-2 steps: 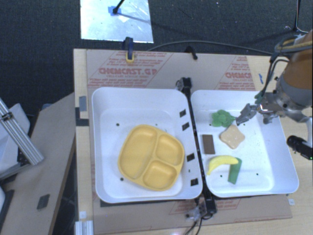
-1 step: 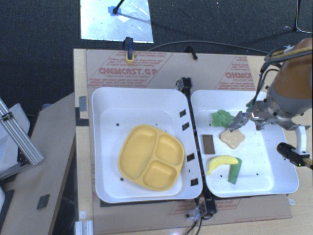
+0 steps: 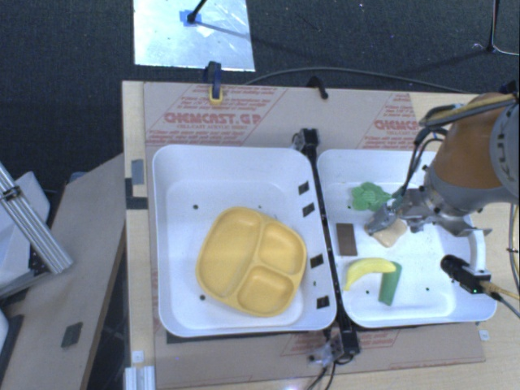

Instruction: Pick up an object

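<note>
Over the right bin (image 3: 422,314) the claw (image 3: 383,221) is lowered onto a tan block (image 3: 392,234), though whether that block is gripped cannot be told. Just beyond it, a green leafy object (image 3: 370,195) is seen at the far side, a brown rectangular piece (image 3: 346,239) lies to the left by the divider, and a yellow banana (image 3: 367,270) and a green block (image 3: 389,285) are touching at the near side. Inside the left bin (image 3: 187,169) a yellow divided plate (image 3: 252,260) is laid flat
</note>
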`<state>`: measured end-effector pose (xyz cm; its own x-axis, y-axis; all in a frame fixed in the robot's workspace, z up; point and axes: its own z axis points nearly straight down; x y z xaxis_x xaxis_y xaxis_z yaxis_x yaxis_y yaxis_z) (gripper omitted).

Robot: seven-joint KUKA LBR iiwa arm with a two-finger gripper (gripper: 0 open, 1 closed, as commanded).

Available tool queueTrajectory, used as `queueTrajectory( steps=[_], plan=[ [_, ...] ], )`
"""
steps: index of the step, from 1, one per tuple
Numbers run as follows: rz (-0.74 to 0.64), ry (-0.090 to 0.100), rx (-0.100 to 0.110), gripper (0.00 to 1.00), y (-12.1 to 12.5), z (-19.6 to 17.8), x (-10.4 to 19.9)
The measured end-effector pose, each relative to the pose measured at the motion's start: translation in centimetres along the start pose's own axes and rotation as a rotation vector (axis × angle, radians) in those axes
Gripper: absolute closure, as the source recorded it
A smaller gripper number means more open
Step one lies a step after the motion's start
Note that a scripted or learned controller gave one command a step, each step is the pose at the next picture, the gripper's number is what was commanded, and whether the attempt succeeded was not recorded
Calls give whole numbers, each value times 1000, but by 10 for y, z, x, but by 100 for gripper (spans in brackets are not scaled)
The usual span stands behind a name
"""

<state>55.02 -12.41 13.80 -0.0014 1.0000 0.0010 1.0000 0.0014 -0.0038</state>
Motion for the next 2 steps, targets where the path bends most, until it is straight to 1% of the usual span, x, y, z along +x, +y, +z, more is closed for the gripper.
queueTrajectory(
  steps=[1,2],
  plan=[
    [0,-2,-5,0,1,51,0],
    [0,-6,-15,100,4,36,-2]
  ],
)
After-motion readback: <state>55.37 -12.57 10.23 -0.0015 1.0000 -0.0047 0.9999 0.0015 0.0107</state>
